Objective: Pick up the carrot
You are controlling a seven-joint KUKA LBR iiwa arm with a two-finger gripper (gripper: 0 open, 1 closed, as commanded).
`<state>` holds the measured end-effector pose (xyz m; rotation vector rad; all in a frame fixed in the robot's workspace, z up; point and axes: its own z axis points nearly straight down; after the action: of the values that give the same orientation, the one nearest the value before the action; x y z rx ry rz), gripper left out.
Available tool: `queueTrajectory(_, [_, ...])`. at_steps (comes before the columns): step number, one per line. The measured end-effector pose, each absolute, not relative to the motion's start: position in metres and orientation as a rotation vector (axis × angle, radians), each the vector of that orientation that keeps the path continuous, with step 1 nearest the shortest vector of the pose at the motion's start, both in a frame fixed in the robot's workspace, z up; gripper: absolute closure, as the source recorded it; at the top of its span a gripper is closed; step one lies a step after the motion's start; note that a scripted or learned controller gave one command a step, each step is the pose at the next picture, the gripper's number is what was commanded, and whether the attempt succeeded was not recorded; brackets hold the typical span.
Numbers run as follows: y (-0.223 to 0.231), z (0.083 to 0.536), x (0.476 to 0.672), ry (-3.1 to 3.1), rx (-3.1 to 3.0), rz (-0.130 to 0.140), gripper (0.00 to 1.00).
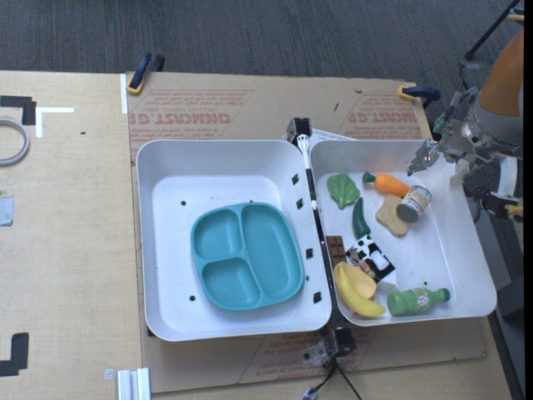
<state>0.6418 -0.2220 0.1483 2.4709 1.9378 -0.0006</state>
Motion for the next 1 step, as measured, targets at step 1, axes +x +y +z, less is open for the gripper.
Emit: queueTrajectory(1, [-0.1585,0.0925,0.6260,2.219,2.225,-0.001,0.00])
